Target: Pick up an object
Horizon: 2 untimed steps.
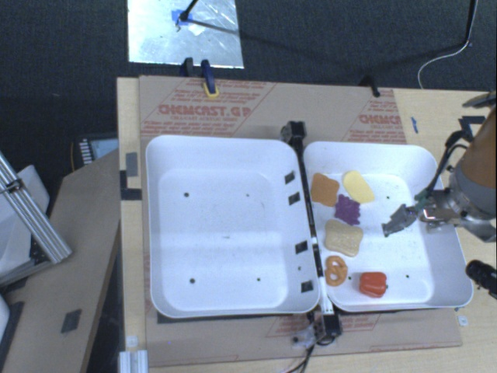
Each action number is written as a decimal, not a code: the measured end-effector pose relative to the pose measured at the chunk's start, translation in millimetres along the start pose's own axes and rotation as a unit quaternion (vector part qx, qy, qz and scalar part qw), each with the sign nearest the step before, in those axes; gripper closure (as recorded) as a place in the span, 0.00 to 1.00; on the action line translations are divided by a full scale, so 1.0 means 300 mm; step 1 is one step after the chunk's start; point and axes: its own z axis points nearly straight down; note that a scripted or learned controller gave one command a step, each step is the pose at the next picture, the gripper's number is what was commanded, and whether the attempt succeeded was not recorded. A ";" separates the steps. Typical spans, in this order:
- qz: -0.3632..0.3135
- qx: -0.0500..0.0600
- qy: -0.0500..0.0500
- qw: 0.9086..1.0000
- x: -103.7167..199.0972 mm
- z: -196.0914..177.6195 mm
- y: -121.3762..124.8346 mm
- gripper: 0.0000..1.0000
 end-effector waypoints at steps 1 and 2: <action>-0.002 -0.011 -0.001 1.000 0.173 -1.043 0.038 0.00; -0.003 -0.003 -0.001 1.000 0.170 -1.049 0.038 1.00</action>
